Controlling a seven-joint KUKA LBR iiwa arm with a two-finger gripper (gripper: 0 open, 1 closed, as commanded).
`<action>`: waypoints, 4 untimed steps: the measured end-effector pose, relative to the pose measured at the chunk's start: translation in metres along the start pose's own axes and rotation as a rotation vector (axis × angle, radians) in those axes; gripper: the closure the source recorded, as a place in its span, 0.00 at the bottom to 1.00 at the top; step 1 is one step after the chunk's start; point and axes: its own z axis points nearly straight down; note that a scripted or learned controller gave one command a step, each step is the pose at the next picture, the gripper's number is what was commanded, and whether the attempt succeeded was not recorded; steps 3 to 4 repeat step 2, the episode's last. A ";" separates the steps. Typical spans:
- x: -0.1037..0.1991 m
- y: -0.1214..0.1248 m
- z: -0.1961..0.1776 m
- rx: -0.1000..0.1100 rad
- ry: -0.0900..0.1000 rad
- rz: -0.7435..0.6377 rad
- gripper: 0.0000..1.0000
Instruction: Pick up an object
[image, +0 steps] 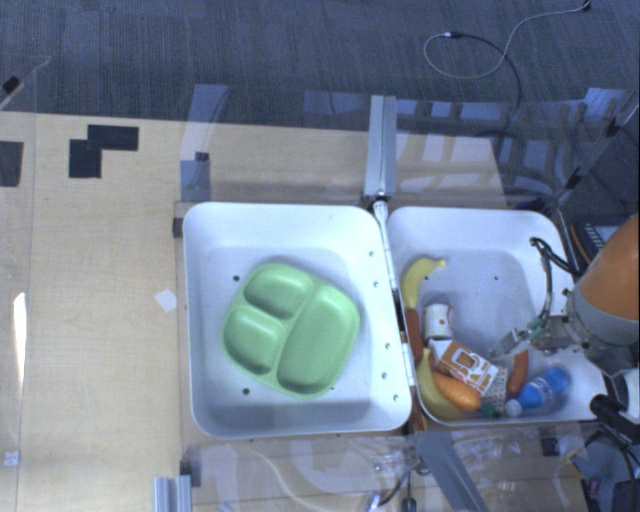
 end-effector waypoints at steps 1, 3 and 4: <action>0.001 0.004 -0.012 -0.008 -0.001 -0.003 1.00; 0.030 0.003 -0.126 0.004 0.000 0.078 1.00; 0.030 0.003 -0.126 0.004 0.000 0.078 1.00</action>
